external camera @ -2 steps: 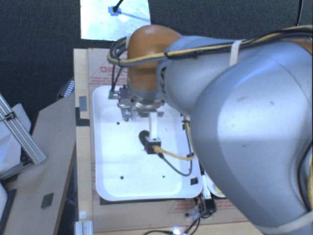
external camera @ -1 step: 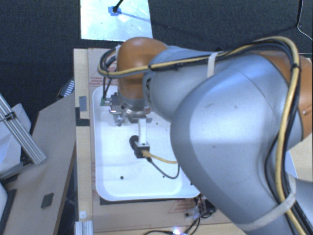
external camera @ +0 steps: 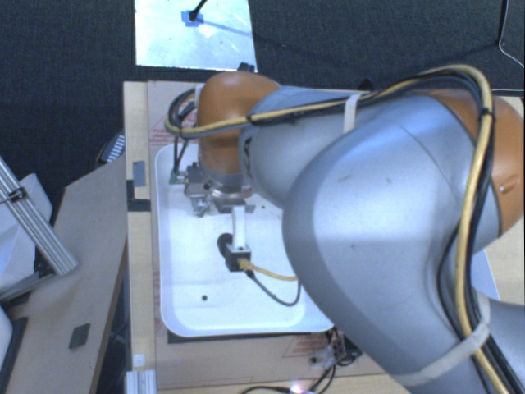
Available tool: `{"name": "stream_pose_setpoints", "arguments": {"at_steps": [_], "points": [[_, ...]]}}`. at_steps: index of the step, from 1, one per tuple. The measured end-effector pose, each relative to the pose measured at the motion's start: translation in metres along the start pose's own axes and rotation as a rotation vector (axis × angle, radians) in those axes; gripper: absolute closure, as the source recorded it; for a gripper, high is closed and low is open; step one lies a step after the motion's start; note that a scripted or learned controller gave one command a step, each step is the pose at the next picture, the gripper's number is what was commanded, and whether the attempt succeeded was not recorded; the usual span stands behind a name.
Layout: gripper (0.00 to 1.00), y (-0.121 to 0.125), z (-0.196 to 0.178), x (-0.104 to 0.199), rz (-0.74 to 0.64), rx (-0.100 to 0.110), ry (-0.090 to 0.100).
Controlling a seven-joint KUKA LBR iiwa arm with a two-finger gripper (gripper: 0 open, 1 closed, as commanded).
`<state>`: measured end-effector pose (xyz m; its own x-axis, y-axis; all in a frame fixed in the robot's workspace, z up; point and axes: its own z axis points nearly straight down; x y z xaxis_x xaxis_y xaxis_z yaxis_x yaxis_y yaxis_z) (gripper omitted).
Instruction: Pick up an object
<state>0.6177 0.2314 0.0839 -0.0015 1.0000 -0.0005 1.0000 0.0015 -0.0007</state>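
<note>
The left white bin [external camera: 184, 302] lies under the arm. My gripper [external camera: 223, 218] hangs low over the bin's middle, below the orange wrist band [external camera: 223, 109]. A white bar with a black end piece [external camera: 236, 258] reaches down from it toward the bin floor, and a thin yellow and black cable [external camera: 275, 284] trails from that piece to the right. A tiny dark speck [external camera: 204, 297] sits on the bin floor in front of the gripper, apart from it. Nothing I can name as an object shows at the gripper. The big grey arm link [external camera: 385, 220] hides the right side of the bin.
A brown cardboard sheet [external camera: 138, 245] borders the bin on the left and front. A slanted aluminium rail [external camera: 33, 220] stands at the far left. A pale square panel [external camera: 193, 23] lies at the back on the dark floor. Loose wires [external camera: 328, 358] sit at the bin's front edge.
</note>
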Motion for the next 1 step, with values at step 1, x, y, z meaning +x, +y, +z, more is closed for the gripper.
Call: {"name": "stream_pose_setpoints", "arguments": {"at_steps": [1], "points": [[1.00, 0.0534, -0.0019, 0.0031, -0.003, -0.007, 0.003]]}}
